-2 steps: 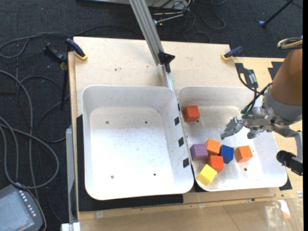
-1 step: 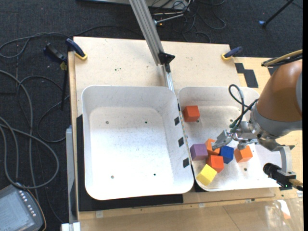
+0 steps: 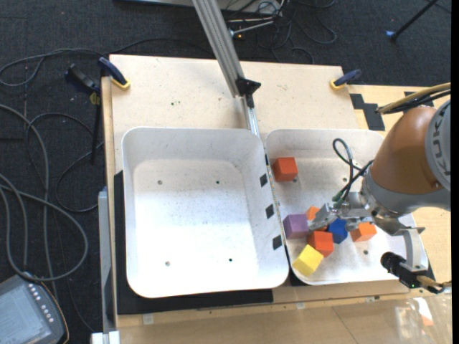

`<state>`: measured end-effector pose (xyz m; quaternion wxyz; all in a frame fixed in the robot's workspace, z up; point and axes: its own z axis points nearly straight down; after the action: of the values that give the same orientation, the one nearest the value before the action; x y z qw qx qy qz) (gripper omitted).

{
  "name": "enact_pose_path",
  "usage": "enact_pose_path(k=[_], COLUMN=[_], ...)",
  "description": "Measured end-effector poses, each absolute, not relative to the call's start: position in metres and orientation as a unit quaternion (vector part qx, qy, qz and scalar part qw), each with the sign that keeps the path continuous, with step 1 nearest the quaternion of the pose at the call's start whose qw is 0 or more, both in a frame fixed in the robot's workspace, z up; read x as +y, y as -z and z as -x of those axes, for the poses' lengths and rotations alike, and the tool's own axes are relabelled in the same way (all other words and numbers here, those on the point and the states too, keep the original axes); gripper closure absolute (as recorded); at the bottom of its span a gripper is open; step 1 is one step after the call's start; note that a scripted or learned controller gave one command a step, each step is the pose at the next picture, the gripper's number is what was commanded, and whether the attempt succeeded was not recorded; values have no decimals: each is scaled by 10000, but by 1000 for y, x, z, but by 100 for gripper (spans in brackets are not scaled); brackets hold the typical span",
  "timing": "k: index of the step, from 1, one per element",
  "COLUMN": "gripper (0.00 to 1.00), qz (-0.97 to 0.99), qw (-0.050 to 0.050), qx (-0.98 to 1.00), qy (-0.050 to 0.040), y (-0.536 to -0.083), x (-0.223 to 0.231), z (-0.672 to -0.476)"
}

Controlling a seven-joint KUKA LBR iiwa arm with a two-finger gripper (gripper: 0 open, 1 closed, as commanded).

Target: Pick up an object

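My gripper point(image 3: 331, 215) is low in the right bin point(image 3: 315, 143), reaching in from the right over a cluster of blocks. Right beneath and beside it lie a blue block point(image 3: 338, 231), a small orange piece point(image 3: 313, 213) and a red-orange block point(image 3: 322, 243). A purple block point(image 3: 295, 225) lies just to its left, and a yellow block point(image 3: 308, 261) sits near the front rim. Another orange block point(image 3: 365, 231) rests under the wrist to the right. An orange cube point(image 3: 285, 168) stands alone further back. The gripper hides part of the blue block.
The left bin point(image 3: 143, 156) sits alongside, sharing a middle wall point(image 3: 267, 185) with the right one. A slanted metal bar point(image 3: 219, 38) crosses the bench behind the bins. The arm's orange band point(image 3: 405, 156) looms over the right bin's right side.
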<state>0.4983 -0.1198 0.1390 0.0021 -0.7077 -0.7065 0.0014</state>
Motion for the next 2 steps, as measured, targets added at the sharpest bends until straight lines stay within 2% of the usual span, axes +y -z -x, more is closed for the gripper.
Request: enact_pose_path(k=[1,2], gripper=[100,100], qz=[7074,7056], qw=[-7,-25], qx=[-7068,-7086], qy=[5,17], y=[-152,-200], x=[-120,-112], z=[-500,-507])
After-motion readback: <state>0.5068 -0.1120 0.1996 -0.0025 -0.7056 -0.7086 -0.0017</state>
